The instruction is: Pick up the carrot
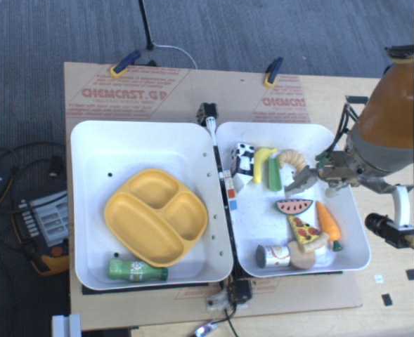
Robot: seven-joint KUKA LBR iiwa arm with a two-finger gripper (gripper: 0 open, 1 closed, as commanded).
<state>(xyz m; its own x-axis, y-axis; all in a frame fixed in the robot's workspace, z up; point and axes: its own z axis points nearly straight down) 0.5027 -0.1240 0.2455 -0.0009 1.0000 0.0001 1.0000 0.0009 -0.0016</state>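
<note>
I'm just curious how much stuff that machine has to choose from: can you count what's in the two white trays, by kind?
Toy foods: 6, namely carrot, watermelon slice, pizza slice, banana, green vegetable, doughnut
Bottles: 1
Cans: 1
Plates: 1
Black-and-white toys: 1
Total: 10

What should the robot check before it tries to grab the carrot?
1. Carrot in sight, in the right bin: ok.
2. Gripper above the carrot: not ok, it sits up and to the left of it.
3. Carrot free of neighbours: not ok, the pizza slice lies close beside it.
4. Carrot away from the bin wall: cannot tell, it is near the right wall.
5. Carrot already held: not ok.
</note>
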